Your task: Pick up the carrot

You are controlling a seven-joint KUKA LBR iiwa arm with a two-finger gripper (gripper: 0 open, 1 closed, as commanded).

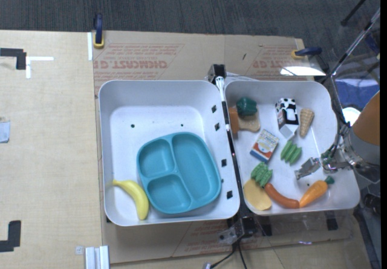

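Note:
The carrot (313, 193), orange with a green top, lies tilted near the front right corner of the right bin (335, 107). My gripper (308, 167) hangs just above and a little left of the carrot, with the arm coming in from the right edge. Its two metal fingers stand slightly apart, open, with nothing between them. The carrot rests on the bin floor, apart from the fingers.
Beside the carrot lie a red sausage (281, 196), a yellow slice (257, 197) and a green broccoli (261, 174). Farther back are green pods (291, 153), a small carton (265, 145), a cow-print box (286, 113) and a cone (306, 121). The left bin holds a teal plate (178, 172) and a banana (136, 197).

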